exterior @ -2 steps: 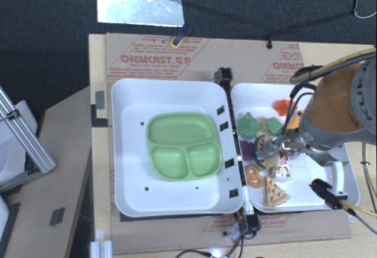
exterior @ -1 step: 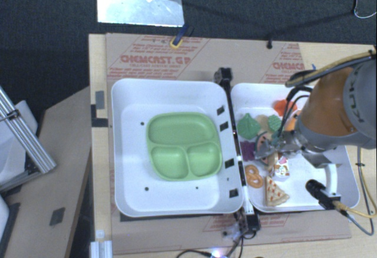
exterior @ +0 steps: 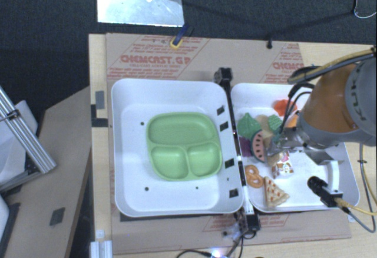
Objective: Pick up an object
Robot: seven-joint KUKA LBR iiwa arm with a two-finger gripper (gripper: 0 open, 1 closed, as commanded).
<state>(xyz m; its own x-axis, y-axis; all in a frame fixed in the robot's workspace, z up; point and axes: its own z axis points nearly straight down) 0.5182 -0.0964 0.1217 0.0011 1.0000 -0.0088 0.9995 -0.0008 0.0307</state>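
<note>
You will find the claw (exterior: 277, 151) low in the right bin (exterior: 347, 189), among toy food pieces. You cannot tell from this view how wide it stands, nor whether anything sits in it. Candidate objects lie close around it: a green leafy piece (exterior: 248, 124) to its far left, a round dark slice (exterior: 259, 145) just beside it, a pretzel (exterior: 254, 176) and a pizza slice (exterior: 274, 193) nearer to you. The left bin (exterior: 126, 192) carries a green divided tray (exterior: 181, 145). Select one piece standing apart from its neighbours, centre the claw over it, descend vertically, close, and lift straight up.
</note>
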